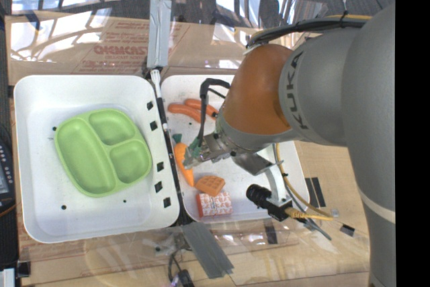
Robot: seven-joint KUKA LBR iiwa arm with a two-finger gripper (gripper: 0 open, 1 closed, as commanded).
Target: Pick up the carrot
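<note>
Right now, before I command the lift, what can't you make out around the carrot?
- Hand: camera view, too small and crowded under the wrist to tell open from shut.
- Carrot: its upper end runs under the hand, so contact is unclear.
- Orange items behind: partly covered by the arm; what they are is unclear.
- Right bin: its right part lies under the arm.

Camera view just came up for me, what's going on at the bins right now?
The KUKA arm reaches in from the right and hangs low over the right bin. Its gripper sits right at the carrot, which lies by the bin's left wall; whether it has a hold cannot be told. A waffle piece and a pink-and-white box lie nearby, and orange sausages farther back. The left bin holds a green divided plate.
</note>
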